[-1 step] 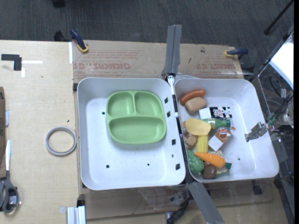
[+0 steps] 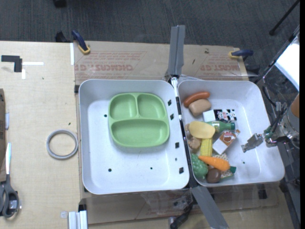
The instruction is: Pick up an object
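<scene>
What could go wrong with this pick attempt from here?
The toy food lies heaped along the right bin's left side, the carrot lying over the corn and other pieces, so a grasp may catch two items or slip. The gripper sits over bare bin floor near the right wall, so closing here would likely grab nothing.
</scene>
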You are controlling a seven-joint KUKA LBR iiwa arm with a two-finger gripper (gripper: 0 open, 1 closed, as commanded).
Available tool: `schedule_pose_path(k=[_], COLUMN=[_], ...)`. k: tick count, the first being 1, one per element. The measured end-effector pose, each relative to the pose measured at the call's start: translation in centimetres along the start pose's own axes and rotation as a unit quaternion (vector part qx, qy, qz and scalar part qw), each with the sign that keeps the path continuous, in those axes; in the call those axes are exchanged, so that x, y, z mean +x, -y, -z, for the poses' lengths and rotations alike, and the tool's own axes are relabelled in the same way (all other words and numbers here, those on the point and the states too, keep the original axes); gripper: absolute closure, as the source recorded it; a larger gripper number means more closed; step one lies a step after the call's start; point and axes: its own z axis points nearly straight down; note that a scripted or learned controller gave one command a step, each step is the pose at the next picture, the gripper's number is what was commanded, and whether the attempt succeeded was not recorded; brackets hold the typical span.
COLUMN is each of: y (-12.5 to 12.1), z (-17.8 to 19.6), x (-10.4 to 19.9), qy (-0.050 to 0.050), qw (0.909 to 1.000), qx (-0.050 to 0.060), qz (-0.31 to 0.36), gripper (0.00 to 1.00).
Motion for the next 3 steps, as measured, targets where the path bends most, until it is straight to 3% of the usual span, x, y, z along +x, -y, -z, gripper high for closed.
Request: schedule_pose_path(k=[1, 2, 3], y=[-2.1, -6.9, -7.4], z=[-6.6, -6.5, 3.5], x=[7.9, 10.0, 13.6], qy=[0.0, 0.001, 0.001], qw=[0.9997, 0.9973, 0.9996], qx=[0.0, -0.001, -0.001], qz=[-0.025, 0.074, 0.03], gripper=[0.0, 0.0, 0.0])
